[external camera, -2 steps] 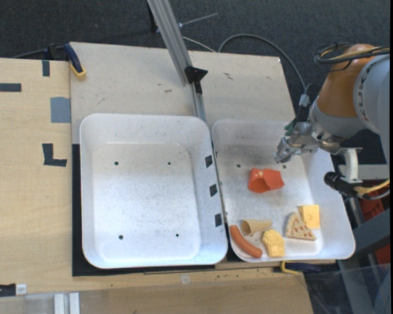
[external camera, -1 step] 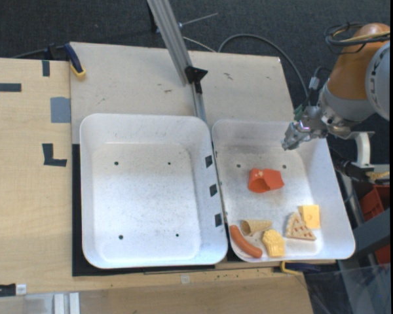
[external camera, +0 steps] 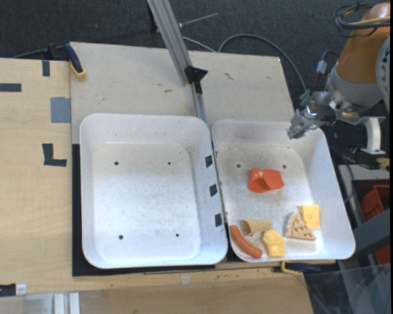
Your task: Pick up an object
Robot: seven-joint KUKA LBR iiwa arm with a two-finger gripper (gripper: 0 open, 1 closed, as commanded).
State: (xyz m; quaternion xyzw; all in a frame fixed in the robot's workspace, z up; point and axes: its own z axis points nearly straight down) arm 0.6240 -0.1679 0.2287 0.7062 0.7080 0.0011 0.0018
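While end effector [external camera: 300, 125] overhangs right bin [external camera: 334, 175] rim

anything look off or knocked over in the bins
Nothing is spilled or broken. The orange cup lies tipped on its side mid-bin in the right bin. The sausage rests up against that bin's front-left rim, with the other food pieces crowded along the front. The pincer sits at the bin's far right corner.

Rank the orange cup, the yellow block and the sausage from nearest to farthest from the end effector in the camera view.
End effector sits over the right bin's far right corner.
1. Orange cup, mid-bin.
2. Yellow block, near right side.
3. Sausage, near left corner.
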